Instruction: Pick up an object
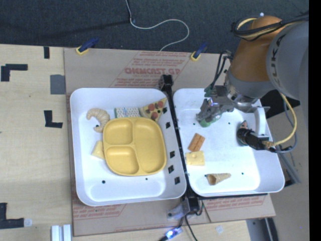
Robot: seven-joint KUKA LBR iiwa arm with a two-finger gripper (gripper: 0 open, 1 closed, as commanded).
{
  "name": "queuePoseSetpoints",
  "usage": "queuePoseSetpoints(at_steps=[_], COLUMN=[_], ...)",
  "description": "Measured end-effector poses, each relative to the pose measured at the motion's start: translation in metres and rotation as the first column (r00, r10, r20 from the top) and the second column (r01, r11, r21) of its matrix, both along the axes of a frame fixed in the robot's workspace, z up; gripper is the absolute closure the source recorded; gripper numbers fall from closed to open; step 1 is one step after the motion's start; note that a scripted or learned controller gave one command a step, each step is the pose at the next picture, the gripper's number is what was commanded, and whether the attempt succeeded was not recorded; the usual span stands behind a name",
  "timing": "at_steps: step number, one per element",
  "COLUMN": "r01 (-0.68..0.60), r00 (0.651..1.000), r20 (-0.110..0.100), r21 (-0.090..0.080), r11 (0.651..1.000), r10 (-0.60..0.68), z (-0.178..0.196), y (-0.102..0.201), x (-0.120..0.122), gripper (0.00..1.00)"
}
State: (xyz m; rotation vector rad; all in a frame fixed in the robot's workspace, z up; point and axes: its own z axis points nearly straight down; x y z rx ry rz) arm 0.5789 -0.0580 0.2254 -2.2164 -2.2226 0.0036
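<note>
The arm (261,54) reaches in over the right bin (266,179), and its gripper (206,115) hangs low over the upper left part of that bin's floor. The fingertips merge with the dark hardware above them, so whether they are spread or pressed together cannot be told, and nothing can be seen between them. Three candidate objects lie in the right bin, all apart from the gripper: a brown wafer (196,142) just below it, a yellow cheese block (195,158) next down, and an ice cream cone (217,177) near the bottom edge. The left bin (80,134) holds a yellow divided plate (134,145), a croissant (98,116) and a pizza slice (154,109) by the top right corner. Judgement: the task stands at the approach stage, with no object yet secured. The next move calls for the gripper to be centred over one item, most plausibly the wafer as the nearest, then lowered to straddle it before closing. Risk: the wafer lies flat and thin, so the fingers may slip over it.
</note>
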Motion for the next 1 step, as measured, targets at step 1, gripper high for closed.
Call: queuePoseSetpoints(at_steps=[1], r01=[0.000], r00=[1.000], r20=[-0.002], r21=[0.000], r11=[1.000], r10=[0.000], z=[-0.0092], y=[0.0333], x=[-0.0337], gripper=[1.00])
